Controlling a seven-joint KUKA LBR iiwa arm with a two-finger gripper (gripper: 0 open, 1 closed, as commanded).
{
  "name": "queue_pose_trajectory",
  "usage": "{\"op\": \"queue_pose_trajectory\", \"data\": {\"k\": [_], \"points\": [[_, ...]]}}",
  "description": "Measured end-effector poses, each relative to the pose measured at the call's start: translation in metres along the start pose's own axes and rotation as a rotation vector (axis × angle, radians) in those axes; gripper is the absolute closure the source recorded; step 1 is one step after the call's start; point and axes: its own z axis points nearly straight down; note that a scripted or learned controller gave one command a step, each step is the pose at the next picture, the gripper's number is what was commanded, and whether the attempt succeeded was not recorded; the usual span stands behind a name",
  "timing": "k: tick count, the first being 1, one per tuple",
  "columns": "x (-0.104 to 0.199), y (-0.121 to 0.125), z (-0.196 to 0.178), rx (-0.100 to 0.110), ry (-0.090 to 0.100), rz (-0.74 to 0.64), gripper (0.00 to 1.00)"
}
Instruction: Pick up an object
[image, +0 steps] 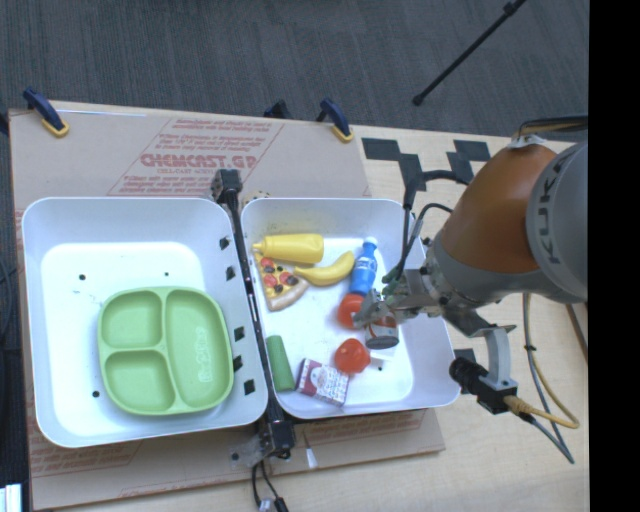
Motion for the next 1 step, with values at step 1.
{"op": "queue_pose_trajectory", "data": {"k": [1], "points": [[0.0005, 0.0009, -0.0099, 0.001, 0.000, -0.005, 1.00]]}}
